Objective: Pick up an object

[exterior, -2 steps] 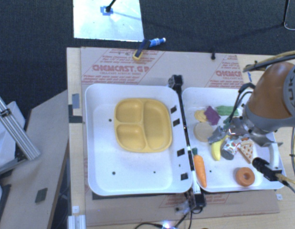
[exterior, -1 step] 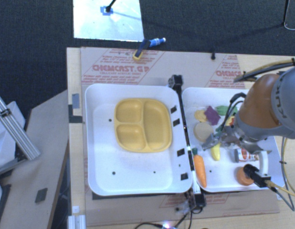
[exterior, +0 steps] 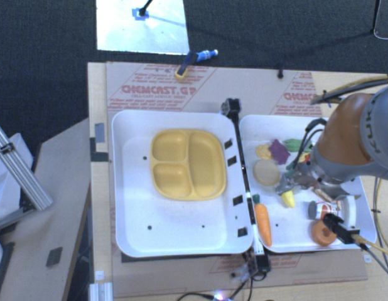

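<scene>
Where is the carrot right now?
The carrot lies in the right bin, along its left wall near the front corner, just below the small yellow piece and beside the divider between bins.

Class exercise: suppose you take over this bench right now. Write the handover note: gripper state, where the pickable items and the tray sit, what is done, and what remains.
Gripper: low in the right bin, beside the round beige piece and the small yellow piece; nothing visibly held.
Right bin also holds: carrot along its left wall, purple piece, green piece, orange ring near the front.
Left bin: yellow divided tray, lying flat.
Done: arm has reached into the right bin.
Left: grip one object and lift it.
</scene>
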